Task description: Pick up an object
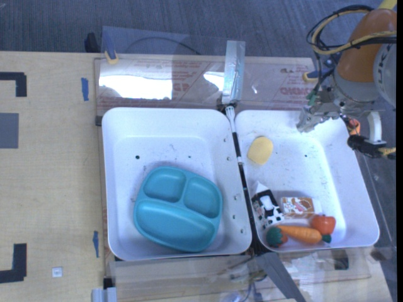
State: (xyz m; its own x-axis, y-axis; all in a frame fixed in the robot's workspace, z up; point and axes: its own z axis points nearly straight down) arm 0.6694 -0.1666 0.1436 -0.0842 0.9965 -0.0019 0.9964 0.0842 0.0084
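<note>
The claw [310, 119] is being held over the right bin's [359, 187] far rim; whether it is released or clenched cannot be told. The nearest pickable thing, a yellow lemon [260, 150], is lying apart. Its round skin could slip from a pinch.

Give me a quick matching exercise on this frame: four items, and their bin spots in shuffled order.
Items:
1. blue divided tray
2. yellow lemon
3. toy carrot
4. gripper

Places:
A. near edge of right bin
B. over far corner of right bin
C. left bin
D. right bin, far-left part

Pairs: 1-C, 2-D, 3-A, 4-B
</note>
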